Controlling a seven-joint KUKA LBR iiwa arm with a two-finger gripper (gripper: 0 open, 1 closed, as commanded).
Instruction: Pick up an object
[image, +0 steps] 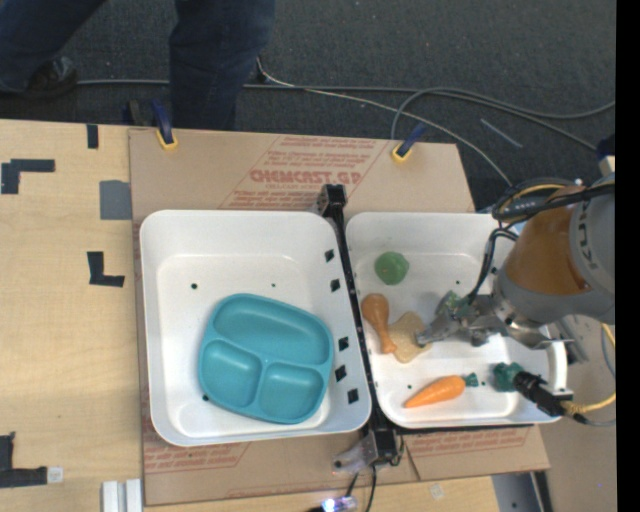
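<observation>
Drumstick (377, 318) was the nearest candidate we logged: it lay in the right bin (425, 225) close to the divider, touching a tan bread-like piece (407, 337) on its right side. Gripper (438, 328) sat low over that bin, reaching in from the right, its tip just beside the tan piece; so the drumstick lay to the gripper's left in the camera view, past the tan piece. Drumstick's long axis ran roughly top to bottom in view, slightly tilted, knob end up. We judged the next move needed a short shift toward the divider and jaws set across that axis; the tan piece in between could get nudged or grabbed instead. Jaw state: we couldn't tell, the tip was too small and dark against the wrist, and nothing was visibly between the fingers. Counts: one drumstick, one tan piece, one green ball (392, 267) toward the bin's far side, one carrot (436, 391) near the front wall with its green top pointing right, all in the right bin. One teal divided plate (265, 357) sat in the left bin (240, 225). Two bins, one arm.
</observation>
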